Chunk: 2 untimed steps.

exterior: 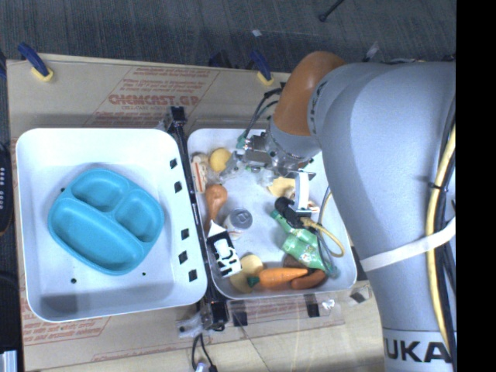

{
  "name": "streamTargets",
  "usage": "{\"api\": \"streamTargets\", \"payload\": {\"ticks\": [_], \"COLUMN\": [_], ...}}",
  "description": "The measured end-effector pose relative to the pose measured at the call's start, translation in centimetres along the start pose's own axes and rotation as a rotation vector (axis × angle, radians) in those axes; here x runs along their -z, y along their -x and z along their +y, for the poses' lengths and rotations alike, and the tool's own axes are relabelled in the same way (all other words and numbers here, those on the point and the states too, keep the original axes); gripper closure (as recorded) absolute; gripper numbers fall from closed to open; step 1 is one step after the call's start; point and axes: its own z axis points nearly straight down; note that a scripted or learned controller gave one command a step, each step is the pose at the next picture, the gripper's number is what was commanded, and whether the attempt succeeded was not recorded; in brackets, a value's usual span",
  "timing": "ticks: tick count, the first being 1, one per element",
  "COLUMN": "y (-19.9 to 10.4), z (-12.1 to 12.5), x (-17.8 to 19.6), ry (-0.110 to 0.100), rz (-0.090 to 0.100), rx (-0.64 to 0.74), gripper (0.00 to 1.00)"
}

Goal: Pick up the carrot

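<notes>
My grey arm (pixel 387 200) is nearest the lens, coming in from the right and bending down over the right bin (pixel 341 242), its orange band (pixel 304 91) above the wrist. My pincer (pixel 260 155) hangs low over that bin's far end, near a small yellow piece (pixel 220 159); whether it is wide or narrow I cannot tell. The carrot (pixel 280 277) lies flat along the bin's near wall, well apart from the pincer, beside a green packet (pixel 304 246). The left bin (pixel 31 208) holds a blue divided tray (pixel 106 219).
</notes>
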Motion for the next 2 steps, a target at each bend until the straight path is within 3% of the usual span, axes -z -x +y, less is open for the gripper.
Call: {"api": "streamTargets", "payload": {"ticks": [1, 2], "y": [-2.8, -2.4], "z": [-2.4, -7.6], "x": [-0.1, 17.1], "ry": [0.001, 0.021], "rz": [-0.003, -0.004], "rx": [-0.225, -0.060], "gripper": [0.00, 0.00]}}
